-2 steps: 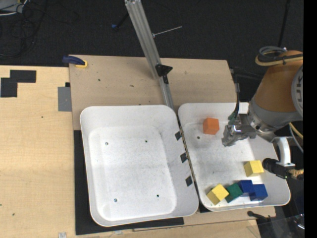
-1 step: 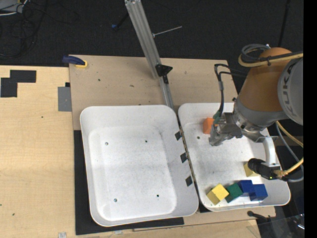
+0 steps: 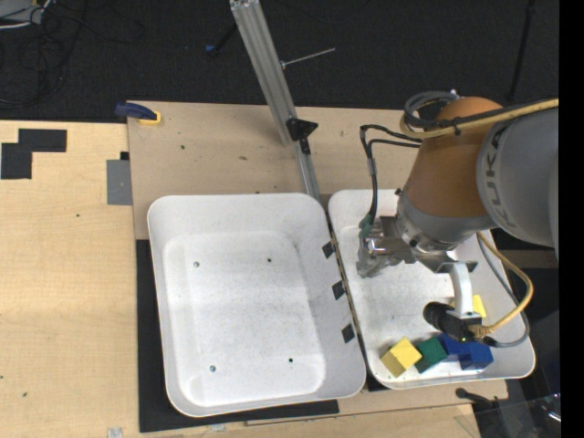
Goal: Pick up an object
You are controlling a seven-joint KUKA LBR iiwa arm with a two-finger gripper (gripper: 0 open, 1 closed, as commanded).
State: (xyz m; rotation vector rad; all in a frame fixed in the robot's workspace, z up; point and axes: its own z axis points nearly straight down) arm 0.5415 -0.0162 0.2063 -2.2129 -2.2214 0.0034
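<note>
Currently two white bins side by side: left bin (image 3: pixel 182 235), right bin (image 3: pixel 351 213) with three blocks bunched at its near edge, one yellow block (image 3: pixel 400 358), one green block (image 3: pixel 431 352), one blue block (image 3: pixel 467 352). Gripper (image 3: pixel 372 252) hangs over the right bin's left half, well apart from them; can't tell its jaw state. Arm casing (image 3: pixel 525 176) reads "KU", rest cut off.

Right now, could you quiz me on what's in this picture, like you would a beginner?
1. True or false: the yellow block lies in the left bin.
2. Which block touches the yellow one: green or blue?
3. Over which bin is the gripper?

Key: 1. False; it lies in the right bin. 2. Green. 3. The right bin.
</note>
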